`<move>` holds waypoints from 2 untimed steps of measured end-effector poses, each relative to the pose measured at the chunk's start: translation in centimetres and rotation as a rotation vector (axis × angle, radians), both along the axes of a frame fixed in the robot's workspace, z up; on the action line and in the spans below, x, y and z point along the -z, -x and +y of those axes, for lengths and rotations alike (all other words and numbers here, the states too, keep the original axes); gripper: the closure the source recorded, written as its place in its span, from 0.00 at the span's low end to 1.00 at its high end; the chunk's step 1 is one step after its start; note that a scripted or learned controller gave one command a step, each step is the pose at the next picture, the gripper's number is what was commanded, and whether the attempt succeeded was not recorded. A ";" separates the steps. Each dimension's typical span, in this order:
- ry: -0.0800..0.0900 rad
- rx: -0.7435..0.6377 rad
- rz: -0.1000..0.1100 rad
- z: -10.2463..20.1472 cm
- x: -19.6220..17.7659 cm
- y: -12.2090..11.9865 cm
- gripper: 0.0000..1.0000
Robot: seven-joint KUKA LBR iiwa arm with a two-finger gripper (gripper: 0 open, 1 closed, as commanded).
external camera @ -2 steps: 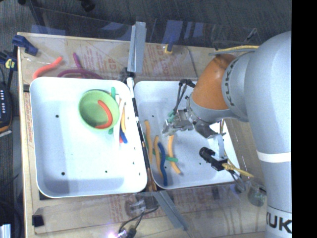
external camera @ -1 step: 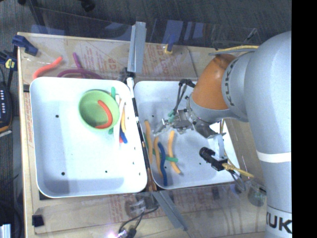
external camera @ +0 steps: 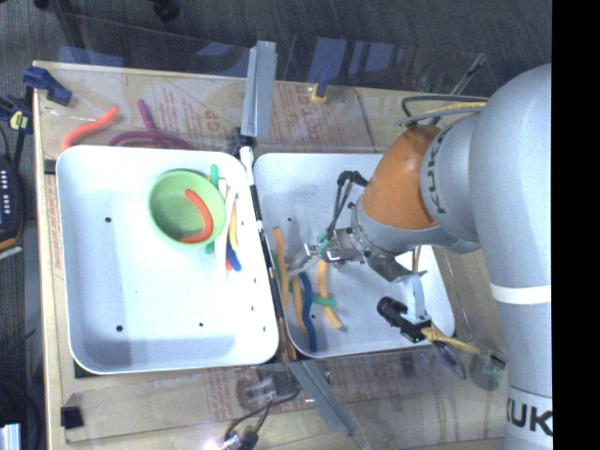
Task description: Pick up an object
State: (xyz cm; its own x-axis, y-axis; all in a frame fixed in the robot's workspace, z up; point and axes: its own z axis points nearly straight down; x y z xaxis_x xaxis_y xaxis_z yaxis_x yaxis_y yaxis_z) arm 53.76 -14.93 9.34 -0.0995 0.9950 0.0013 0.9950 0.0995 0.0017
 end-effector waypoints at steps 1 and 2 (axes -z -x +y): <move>-0.002 -0.005 0.000 0.1 -1.3 -0.1 1.00; 0.001 -0.242 0.002 7.9 -12.6 -1.8 1.00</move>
